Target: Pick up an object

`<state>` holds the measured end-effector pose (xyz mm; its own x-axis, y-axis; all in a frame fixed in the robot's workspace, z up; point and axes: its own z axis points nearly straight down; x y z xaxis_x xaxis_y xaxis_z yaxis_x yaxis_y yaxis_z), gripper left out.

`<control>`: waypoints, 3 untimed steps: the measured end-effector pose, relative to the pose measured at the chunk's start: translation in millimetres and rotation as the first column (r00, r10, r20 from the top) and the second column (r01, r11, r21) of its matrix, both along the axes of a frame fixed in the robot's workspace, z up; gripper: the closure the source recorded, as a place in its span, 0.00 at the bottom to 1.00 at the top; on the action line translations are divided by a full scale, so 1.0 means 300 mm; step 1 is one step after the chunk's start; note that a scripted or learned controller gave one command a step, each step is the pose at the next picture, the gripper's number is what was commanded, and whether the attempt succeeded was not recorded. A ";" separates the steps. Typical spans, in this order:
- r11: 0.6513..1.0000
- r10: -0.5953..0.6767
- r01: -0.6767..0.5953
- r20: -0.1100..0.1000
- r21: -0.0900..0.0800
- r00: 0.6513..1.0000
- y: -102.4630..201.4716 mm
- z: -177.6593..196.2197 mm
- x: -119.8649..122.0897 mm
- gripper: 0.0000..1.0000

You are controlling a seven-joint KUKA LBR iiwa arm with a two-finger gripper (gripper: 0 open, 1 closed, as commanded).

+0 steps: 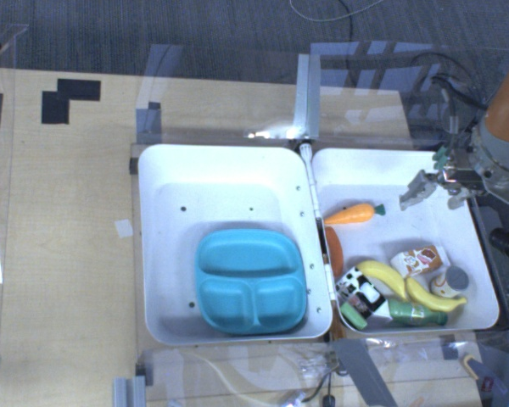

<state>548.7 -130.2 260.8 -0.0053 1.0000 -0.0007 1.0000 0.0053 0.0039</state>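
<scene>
My gripper (434,197) hangs over the upper right part of the right bin (382,176); its two fingers stand apart, open, with nothing between them. To its left a toy carrot (354,214) lies on the bin floor. In the bin's near part are a yellow banana (405,285), a small brown and white carton (417,261), a black and white object (360,289), a green bottle (412,313) and a grey round can (455,276). A red-orange piece (333,249) lies along the bin's left wall.
The left bin (204,176) holds a blue divided tray (250,280) in its near half. A metal divider post (306,100) stands behind the seam between the bins. The arm and cables crowd the right edge.
</scene>
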 end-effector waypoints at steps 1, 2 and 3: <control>0.961 0.277 -0.277 0.000 -0.001 0.961 0.097 -0.379 0.123 0.00; 0.946 0.323 -0.323 0.008 -0.004 0.946 0.093 -0.572 0.282 0.00; 0.965 0.262 -0.262 0.001 -0.002 0.965 -0.020 -0.515 -0.096 0.00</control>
<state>519.9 -136.0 106.5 -0.2668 0.9637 -0.0025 0.9637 0.2668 0.0047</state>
